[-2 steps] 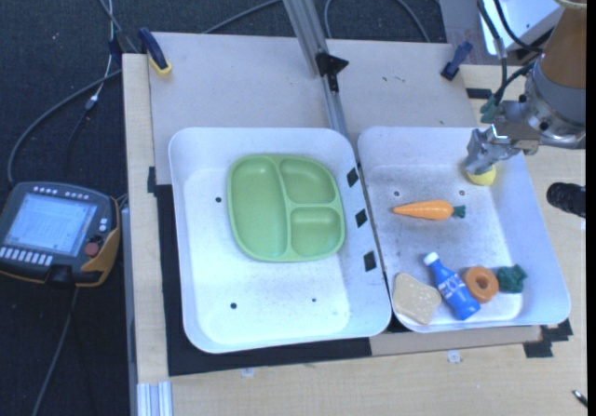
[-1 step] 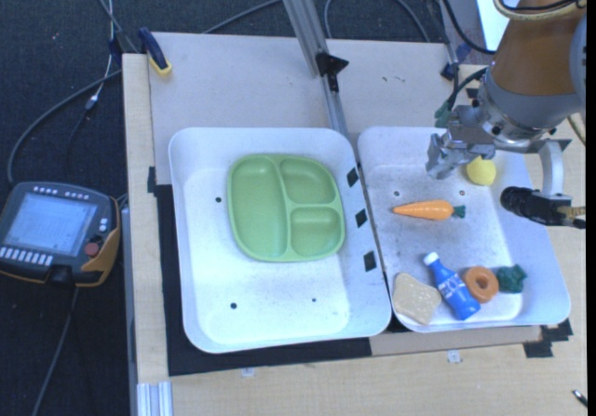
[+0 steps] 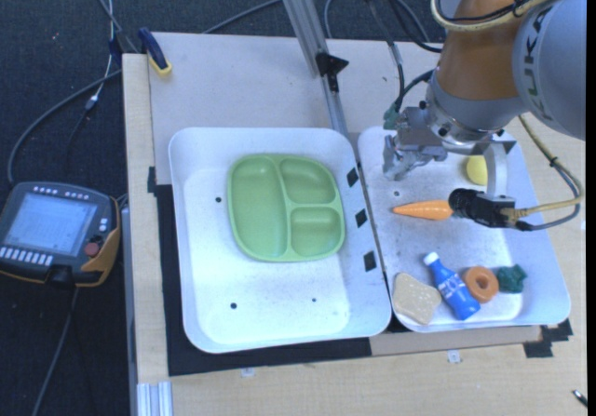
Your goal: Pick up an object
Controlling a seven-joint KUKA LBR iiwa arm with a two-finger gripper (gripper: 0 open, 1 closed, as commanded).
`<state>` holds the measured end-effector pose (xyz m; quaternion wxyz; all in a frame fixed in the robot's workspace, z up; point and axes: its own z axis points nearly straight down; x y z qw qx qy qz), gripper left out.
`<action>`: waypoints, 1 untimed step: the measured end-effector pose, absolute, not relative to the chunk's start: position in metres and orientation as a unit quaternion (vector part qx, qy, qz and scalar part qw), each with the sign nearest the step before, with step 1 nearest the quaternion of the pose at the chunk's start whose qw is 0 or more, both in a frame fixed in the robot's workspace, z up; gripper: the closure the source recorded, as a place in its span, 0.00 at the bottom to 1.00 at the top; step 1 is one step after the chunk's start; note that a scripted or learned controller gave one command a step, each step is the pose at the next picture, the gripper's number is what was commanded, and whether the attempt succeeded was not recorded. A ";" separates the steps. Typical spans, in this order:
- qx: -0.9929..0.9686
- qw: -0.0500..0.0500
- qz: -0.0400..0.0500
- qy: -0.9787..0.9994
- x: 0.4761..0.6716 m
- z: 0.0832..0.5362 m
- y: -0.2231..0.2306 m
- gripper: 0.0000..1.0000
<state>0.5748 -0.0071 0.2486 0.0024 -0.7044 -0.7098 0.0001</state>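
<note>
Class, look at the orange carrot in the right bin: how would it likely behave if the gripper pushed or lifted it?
The carrot is rounded and tapered, so a push would probably roll it in a curve. It looks smooth, perhaps slippery. It likely stays stiff when lifted.

Bright, even light — soft focus

My end effector [image 3: 402,161] hangs over the right white bin [image 3: 549,275]; the green divided plate [image 3: 284,207] lies in the left white bin [image 3: 200,247]
</note>
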 end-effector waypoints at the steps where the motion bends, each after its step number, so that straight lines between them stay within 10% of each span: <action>1: -0.705 0.002 -0.001 -0.710 0.572 0.250 0.048 1.00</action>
